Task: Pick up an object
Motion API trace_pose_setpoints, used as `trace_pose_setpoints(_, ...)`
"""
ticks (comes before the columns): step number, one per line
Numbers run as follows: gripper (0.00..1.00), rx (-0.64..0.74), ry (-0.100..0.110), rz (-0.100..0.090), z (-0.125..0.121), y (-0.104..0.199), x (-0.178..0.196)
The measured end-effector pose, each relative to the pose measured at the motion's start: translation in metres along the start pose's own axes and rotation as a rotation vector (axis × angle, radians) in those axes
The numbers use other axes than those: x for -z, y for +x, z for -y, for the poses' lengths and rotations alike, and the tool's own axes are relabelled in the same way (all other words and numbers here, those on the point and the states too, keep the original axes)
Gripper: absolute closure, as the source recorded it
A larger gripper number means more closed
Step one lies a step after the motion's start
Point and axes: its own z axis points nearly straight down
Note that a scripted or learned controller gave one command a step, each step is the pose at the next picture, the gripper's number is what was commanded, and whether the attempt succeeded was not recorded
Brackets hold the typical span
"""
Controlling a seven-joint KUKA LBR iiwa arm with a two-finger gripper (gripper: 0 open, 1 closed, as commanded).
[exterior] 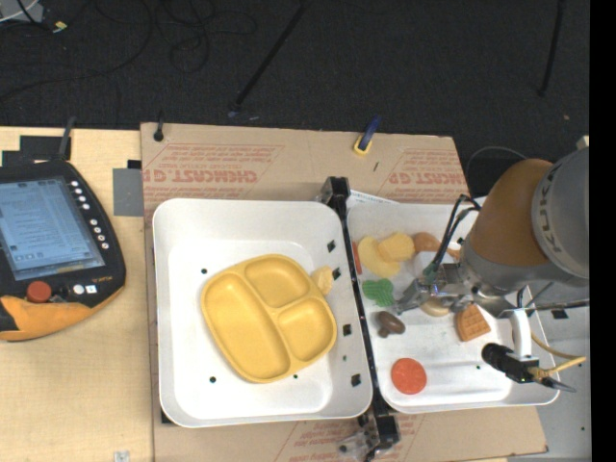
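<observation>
In the right bin (452, 397) the gripper (423, 292), its grasp too blurred to tell, hangs low among crowded toys beside a green piece (377, 291) and brown piece (389, 324), while an orange disc (409, 375) lies apart by the near rim.

The brown cardboard sheet (289, 157) under the bins has red printed words, upside down, at 12 o'clock. I cannot make them out. The screen on the control pad (53, 248), at 9 o'clock, is too blurry to read.
</observation>
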Motion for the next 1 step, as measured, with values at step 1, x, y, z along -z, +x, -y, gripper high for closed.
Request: trace_pose_setpoints(1, 1.0, -0.006, -0.004, 0.0, -0.0012, -0.0022, 0.0128)
